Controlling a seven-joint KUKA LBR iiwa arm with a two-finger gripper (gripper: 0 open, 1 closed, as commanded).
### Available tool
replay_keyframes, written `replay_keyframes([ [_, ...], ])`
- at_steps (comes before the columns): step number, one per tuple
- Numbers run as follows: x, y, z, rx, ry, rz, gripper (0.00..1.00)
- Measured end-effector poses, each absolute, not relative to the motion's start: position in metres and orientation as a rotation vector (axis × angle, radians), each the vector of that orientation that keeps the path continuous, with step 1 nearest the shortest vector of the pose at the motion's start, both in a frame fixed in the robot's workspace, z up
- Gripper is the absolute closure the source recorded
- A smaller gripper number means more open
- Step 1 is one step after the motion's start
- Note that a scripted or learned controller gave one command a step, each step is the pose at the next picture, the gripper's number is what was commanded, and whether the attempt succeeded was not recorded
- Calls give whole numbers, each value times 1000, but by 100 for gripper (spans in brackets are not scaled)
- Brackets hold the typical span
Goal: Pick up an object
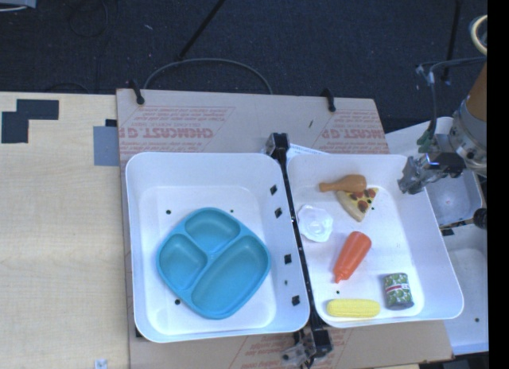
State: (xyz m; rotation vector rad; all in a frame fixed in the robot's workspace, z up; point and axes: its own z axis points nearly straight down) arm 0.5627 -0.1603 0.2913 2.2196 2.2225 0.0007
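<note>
Looking down at a slant on a bench, 2 shallow white bins sit side by side on a sheet of brown cardboard [238,125], with a black divider [288,232] where their inner walls meet. That divider is the landmark for every place given below.

Left of the divider, the left bin [143,176] holds a blue plate [212,262] with 3 compartments, lying flat near the bin's middle.

Right of the divider, the right bin [429,240] holds 6 small toy foods. Just beside the divider lies a white lumpy piece [315,223]. Further right and toward the back are a brown chicken drumstick [344,184] and, touching it, a pizza slice [359,201]. An orange carrot [351,255] lies tilted to the right of the white piece. Toward the front are a yellow corn cob [354,308] and, beside it on the far side from the divider, a small green can [398,290] whose label is too small to read.

Red printing on the cardboard behind the bins appears upside down and cannot be read with certainty.

Well to the right of the divider, the gripper [415,175] hangs over the right bin's far rim, apart from every toy. Nothing sits between its fingers; whether they are spread or closed cannot be told.
</note>
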Motion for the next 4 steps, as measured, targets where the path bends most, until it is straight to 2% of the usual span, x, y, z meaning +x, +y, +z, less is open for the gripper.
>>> replay_keyframes([
  [2, 584, -55, 253, 2222, 2227, -4, 100],
  [4, 610, 45, 243, 2219, 2227, -3, 100],
])
